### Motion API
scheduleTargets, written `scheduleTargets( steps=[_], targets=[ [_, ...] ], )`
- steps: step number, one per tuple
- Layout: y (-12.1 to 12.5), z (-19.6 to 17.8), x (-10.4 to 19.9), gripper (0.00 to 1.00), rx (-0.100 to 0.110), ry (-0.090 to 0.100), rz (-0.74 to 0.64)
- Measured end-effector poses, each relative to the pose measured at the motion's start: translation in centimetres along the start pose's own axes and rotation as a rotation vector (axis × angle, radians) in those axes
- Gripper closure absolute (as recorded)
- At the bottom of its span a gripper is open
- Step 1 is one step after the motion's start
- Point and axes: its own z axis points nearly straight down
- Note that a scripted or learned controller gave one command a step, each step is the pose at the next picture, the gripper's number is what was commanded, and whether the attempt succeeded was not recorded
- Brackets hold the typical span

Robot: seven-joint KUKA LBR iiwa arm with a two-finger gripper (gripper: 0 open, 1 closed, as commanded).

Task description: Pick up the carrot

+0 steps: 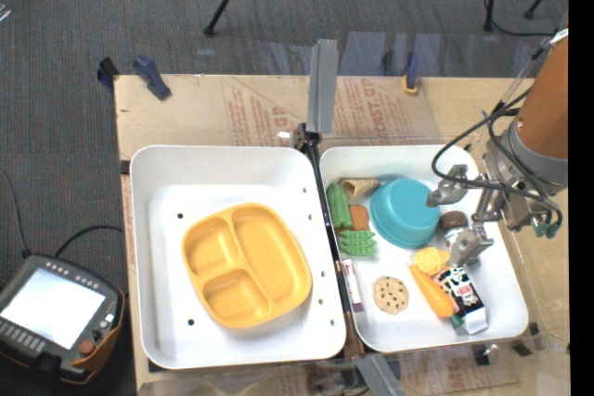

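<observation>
The carrot point(432, 291) is a small orange stick lying at a slant near the front of the right bin point(509, 278). It sits between a yellow corn piece point(428, 260) and a black-and-white milk carton point(460, 288). My gripper point(458, 219) hangs over the right side of that bin, behind the carrot and apart from it. Its fingers point(448, 191) are spread open on either side of a small brown object point(453, 221), and nothing is gripped.
A blue bowl point(405, 210), green vegetables point(345, 220), a cone point(361, 187) and a cookie point(391, 295) share the right bin. A yellow divided plate point(245, 265) lies in the left bin point(158, 199). A grey post point(321, 97) rises behind the bins.
</observation>
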Motion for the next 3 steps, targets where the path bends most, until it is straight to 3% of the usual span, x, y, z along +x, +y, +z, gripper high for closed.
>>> scheduleTargets(
  steps=[1,2,3],
  targets=[
    [-1.2,15.0,-1.2,0.00,-0.003,0.014,0.060],
    [-0.9,19.5,-1.6,0.00,0.001,-0.008,0.050],
    [-0.7,18.5,-1.6,1.00,0.000,-0.004,0.044]
  ],
)
